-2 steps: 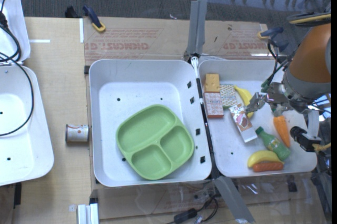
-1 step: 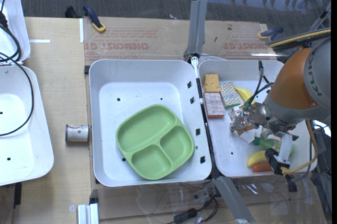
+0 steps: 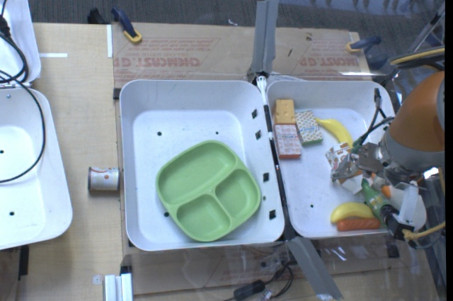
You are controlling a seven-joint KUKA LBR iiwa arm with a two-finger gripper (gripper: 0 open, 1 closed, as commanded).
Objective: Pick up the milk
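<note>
Partly hidden under the gripper point(image 3: 352, 163), a crumpled milk point(image 3: 340, 156) carton, jaw state unclear.

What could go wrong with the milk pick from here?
1. The small white milk carton lies tilted against the gripper, so it may slip or get pushed instead of lifted.
2. The green bottle, lower yellow banana and orange carrot crowd just below the gripper; the arm could knock them.
</note>
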